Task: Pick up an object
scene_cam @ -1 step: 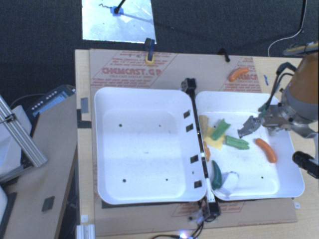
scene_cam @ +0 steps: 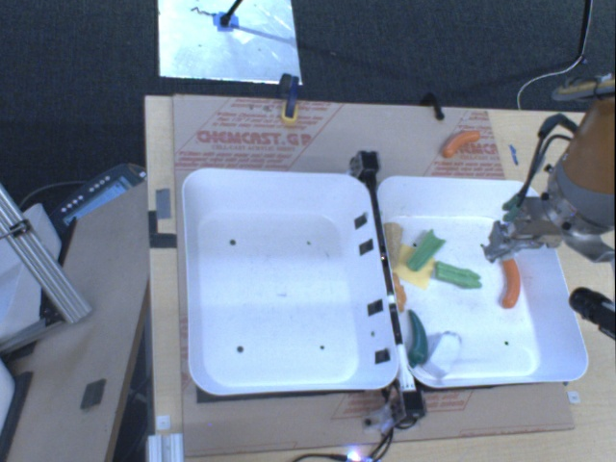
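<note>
- End effector: hovers low over the right bin; finger spread cannot be told.
- Orange sausage: just below it; centre over it, descend straight, then close.

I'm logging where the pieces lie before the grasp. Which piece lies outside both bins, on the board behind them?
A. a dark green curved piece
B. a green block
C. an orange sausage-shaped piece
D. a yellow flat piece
C: an orange sausage-shaped piece lies on the board behind the right bin, outside its rim.
</note>
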